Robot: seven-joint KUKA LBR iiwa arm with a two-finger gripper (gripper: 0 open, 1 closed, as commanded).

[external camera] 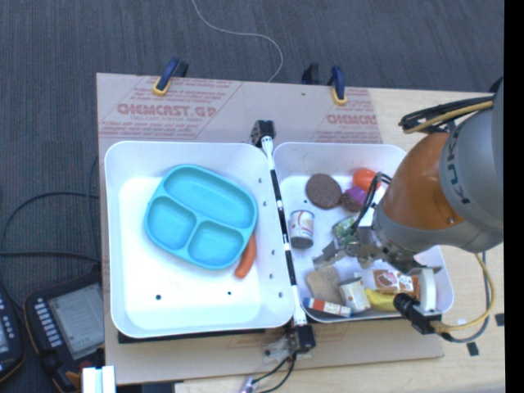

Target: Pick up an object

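My gripper (342, 246) hangs low in the middle of the right bin (393, 152), under the grey and orange wrist that hides much of the bin's right side. It sits just right of a small tin can (302, 228) and above a tan bread-like piece (322, 283). A bit of green shows at the gripper's tip. A brown round patty (324, 190), a purple item (355, 198) and an orange item (363, 177) lie toward the bin's back. A white box (352, 294), a yellow piece (379, 300), a printed packet (392, 281) and a red-and-white tube (327, 306) crowd the front.
The left bin (131, 301) holds a blue divided plate (201, 217) with an orange carrot (246, 259) beside its right front edge. A black-and-white rod (277, 195) runs along the seam between the bins. Clamps sit on the board's back edge.
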